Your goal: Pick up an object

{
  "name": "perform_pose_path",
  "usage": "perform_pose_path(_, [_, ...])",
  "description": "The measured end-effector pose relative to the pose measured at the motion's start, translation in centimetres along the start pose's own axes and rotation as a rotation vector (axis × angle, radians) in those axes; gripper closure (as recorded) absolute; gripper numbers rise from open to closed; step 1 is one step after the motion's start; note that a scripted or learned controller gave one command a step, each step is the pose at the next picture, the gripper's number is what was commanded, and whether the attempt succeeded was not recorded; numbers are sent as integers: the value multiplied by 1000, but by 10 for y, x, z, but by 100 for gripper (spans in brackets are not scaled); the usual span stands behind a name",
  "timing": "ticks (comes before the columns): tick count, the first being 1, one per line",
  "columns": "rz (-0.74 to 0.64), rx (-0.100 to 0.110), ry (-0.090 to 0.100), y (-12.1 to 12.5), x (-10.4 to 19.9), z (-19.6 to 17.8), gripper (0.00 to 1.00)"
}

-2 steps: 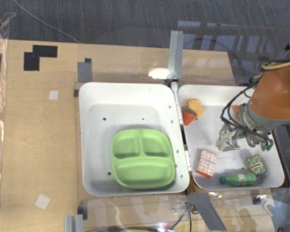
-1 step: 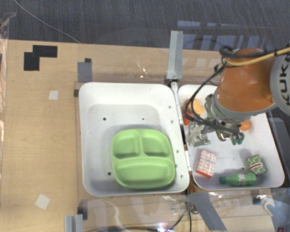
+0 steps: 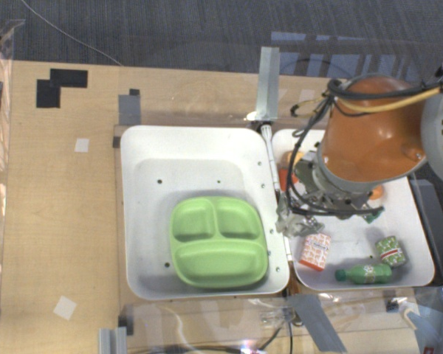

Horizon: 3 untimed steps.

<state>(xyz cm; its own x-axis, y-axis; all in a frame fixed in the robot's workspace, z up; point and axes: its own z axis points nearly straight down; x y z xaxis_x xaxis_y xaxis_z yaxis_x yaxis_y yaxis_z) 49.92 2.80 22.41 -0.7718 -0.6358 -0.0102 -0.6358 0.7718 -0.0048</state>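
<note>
My gripper (image 3: 298, 223) hangs low over the left side of the right bin (image 3: 421, 271), under the arm's big orange band (image 3: 373, 139). Just below it lies a small red and white carton (image 3: 315, 251). A green bottle (image 3: 364, 273) rests on its side near the bin's front wall. Right of the carton stands a small green and white can (image 3: 390, 250). An orange-red object (image 3: 283, 175) peeks out from behind the wrist, mostly hidden. A green divided plate (image 3: 218, 242) sits in the left bin (image 3: 144, 190).
A thin ridge (image 3: 275, 190) separates the two bins, close to the gripper's left. Cables (image 3: 310, 116) loop beside the wrist. A metal post (image 3: 268, 83) stands behind the bins. The wooden bench (image 3: 52, 220) stretches away to the left.
</note>
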Motion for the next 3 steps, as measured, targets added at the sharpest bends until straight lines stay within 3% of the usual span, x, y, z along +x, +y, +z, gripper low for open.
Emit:
perform_pose_path(1, [545, -3, 6, 46, -47, 40, 100])
perform_pose_path(2, [152, -1, -2, 73, -86, -25, 100])
perform_pose_path(3, [-255, -9, 10, 65, -63, 105, 100])
